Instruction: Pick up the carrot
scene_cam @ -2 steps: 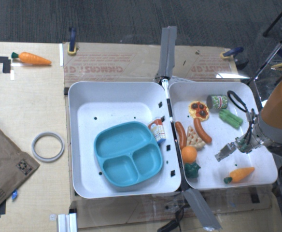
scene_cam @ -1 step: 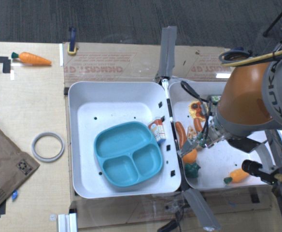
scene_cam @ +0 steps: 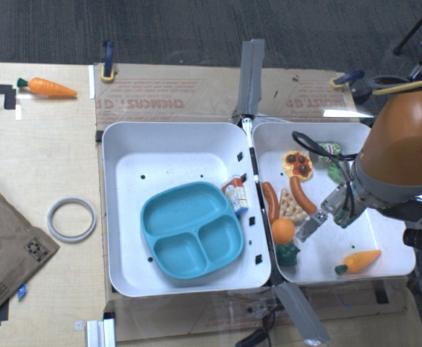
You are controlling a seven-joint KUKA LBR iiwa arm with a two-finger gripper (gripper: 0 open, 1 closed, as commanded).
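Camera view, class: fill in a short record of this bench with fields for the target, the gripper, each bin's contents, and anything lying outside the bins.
target: carrot, lying near the front of the right bin
gripper: gripper low over the right bin, left of the carrot, holding nothing visible
right bin contents: sausages, pizza slice, orange, waffle
left bin contents: blue divided plate, small bottle
outside bins: second carrot, tape ring

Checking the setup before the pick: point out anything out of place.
A second carrot lies on the bench at far left, outside both bins. The other carrot lies in the right bin, below the end effector.
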